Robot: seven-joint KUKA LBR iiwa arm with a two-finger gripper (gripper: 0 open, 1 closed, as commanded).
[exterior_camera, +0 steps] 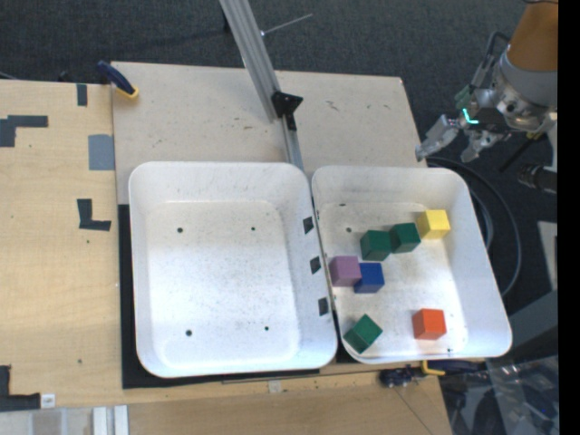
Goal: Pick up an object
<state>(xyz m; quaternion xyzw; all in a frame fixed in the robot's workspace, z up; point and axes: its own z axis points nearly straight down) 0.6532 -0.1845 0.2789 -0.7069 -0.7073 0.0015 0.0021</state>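
- The floor around is dark grey carpet, and on it stands the bench [208,107] with a pale wooden top; a metal rail [249,39] crosses it at a slant from the top of the view.
- The left bin [149,188] is the largest white thing. Its floor is bare, with only some dark dots.
- The right bin [471,216] touches it side by side, and all the blocks lie in this one.
- My arm [535,34] comes in at the upper right corner, with the orange band above the grey wrist.
- My gripper [459,140] hangs outside the right bin, just past its far right corner. My two fingers are spread apart and nothing is between them.
- The orange block [430,323] lies near the front right corner, apart from the others.
- A green block [363,332] lies alone near the front left of the same bin.
- Two more green blocks [390,241] touch each other in the middle.
- The yellow block [435,222] is just beside them, toward the right wall.
- The blue block [369,277] and the purple block [344,269] touch each other, just in front of the green pair.
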